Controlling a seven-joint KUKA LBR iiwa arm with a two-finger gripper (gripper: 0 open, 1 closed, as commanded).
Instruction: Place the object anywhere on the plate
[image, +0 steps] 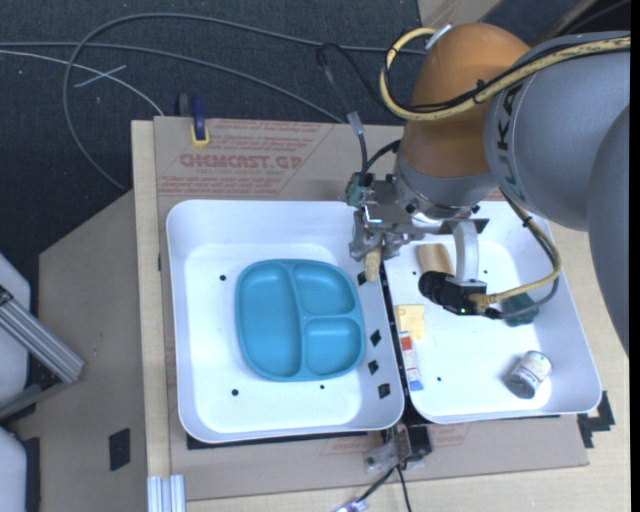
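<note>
The blue three-compartment plate (298, 318) lies in the middle of the left white bin (200, 250). My gripper (371, 243) hangs over the wall between the two bins, just beyond the plate's far right corner, under the orange wrist band. A small tan piece (372, 268) shows right below the gripper's tip; I cannot tell whether it is held. In the right bin (565, 330) lie a tan block (433, 258), a yellow card (410, 320), a thin red and blue item (411, 362) and a small round jar (527, 372).
A black part with a yellow-green cable (470, 296) hangs off the arm above the right bin. The arm's grey body covers the right bin's far right part. Cardboard (240, 150) lies under both bins, with cables on the dark floor behind.
</note>
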